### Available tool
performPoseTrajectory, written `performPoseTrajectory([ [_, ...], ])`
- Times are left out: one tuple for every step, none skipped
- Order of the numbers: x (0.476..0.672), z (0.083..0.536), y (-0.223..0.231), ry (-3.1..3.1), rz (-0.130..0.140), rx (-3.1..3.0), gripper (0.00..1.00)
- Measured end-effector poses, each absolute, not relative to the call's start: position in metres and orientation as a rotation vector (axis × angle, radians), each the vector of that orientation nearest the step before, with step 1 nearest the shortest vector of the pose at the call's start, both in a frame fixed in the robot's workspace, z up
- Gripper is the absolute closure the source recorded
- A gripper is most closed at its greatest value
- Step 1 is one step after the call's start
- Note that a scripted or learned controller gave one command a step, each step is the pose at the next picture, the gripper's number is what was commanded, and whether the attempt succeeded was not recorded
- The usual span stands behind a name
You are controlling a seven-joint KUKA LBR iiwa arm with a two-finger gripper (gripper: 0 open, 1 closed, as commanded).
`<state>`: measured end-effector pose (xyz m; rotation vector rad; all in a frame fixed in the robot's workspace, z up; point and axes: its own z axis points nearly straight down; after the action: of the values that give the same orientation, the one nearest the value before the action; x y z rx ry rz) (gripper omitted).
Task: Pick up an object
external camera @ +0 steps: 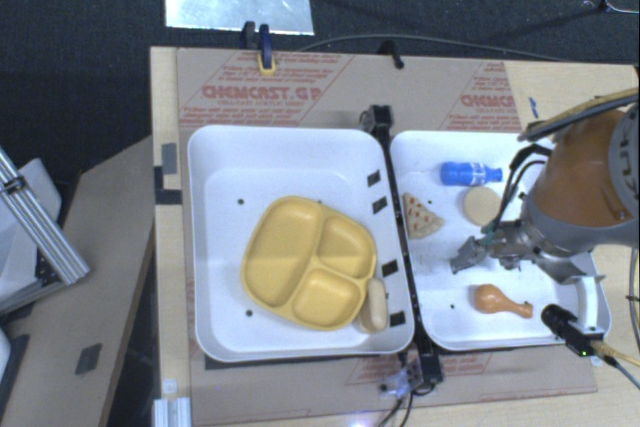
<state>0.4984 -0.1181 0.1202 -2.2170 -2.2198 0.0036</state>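
In the right bin (432,327) lie a blue bottle (468,174) at the back, a pizza slice (419,215) by the left wall, a round beige cookie (480,206) and a brown drumstick (497,301) near the front. My gripper (468,255) hangs low over the middle of this bin, between the pizza slice and the drumstick, with nothing visibly in it. The arm's orange band (590,177) covers the bin's right side.
The left bin (215,215) holds a yellow divided plate (308,261), with a beige bread roll (375,305) against its front right edge. A black divider (392,215) separates the bins. Metal framing (35,225) stands off the bench at the left.
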Motion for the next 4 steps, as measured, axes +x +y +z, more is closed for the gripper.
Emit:
performPoseTrajectory([
  [0.501, 0.134, -0.119, -2.225, -0.002, -2.221, 1.00],
  [0.503, 0.198, -0.122, -2.231, -0.007, -2.222, 1.00],
  [0.515, 0.252, -0.121, -2.231, -0.006, -2.221, 1.00],
  [0.517, 0.292, -0.121, -2.231, -0.006, -2.220, 1.00],
])
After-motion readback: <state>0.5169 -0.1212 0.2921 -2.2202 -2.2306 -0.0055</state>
